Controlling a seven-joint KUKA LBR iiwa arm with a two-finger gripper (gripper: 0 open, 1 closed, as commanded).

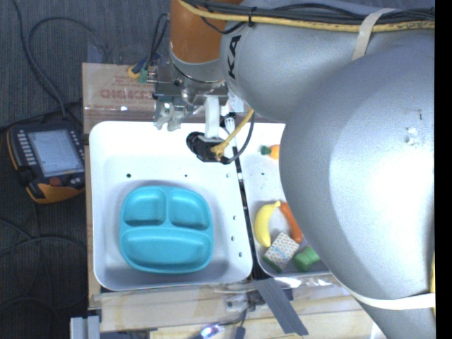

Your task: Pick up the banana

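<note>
Over the left bin's far rim the gripper [169, 121] hangs, fingers apart and empty; banana [263, 222] lies untouched in the right bin, pick not begun.

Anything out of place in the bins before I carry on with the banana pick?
One mismatch: the gripper sits over the left bin's far edge, while the banana lies in the right bin among other toys. The blue plate sits flat. Nothing looks spilled.
</note>
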